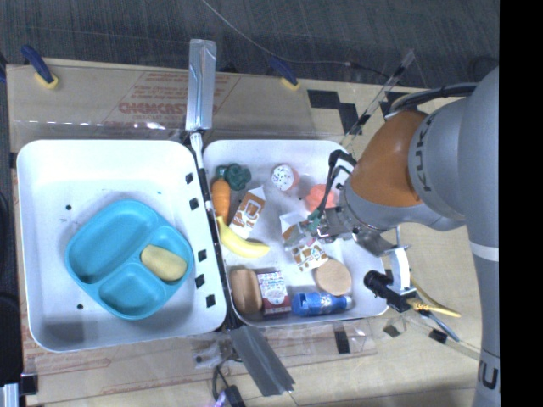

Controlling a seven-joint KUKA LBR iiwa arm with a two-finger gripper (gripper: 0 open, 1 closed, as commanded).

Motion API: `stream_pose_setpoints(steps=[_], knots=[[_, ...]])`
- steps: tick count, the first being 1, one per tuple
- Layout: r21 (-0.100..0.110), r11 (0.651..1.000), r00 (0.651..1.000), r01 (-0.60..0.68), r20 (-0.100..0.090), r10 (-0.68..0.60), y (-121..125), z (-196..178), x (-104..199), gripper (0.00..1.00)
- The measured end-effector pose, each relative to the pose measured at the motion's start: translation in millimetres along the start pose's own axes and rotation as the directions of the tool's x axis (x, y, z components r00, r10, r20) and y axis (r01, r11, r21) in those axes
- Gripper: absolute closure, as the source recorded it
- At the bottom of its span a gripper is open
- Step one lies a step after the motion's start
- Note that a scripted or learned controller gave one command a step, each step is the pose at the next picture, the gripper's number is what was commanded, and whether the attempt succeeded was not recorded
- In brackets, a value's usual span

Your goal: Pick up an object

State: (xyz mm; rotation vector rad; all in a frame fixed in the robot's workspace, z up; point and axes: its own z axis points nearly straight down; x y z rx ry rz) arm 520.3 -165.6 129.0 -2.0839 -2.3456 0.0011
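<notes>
Camera view showed the tool (318, 224) low over a small printed packet (310, 253) just beneath it (finger spread impossible to tell); crowded neighbours risked a snagged, failed grasp.

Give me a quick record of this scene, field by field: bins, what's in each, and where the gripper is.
left bin: blue plate with a yellow potato in one compartment
right bin: carrot, banana, blue bottle, round cookie, small packets
gripper: low over the right bin's right side, among the packets
grasp: cannot tell
</notes>
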Motion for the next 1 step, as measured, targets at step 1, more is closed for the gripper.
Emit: stream_pose_setpoints(steps=[1], knots=[[-0.007, 1.000, 1.000, 0.016, 0.000, -0.016, 31.7, -64.5, 88.0, 1.00]])
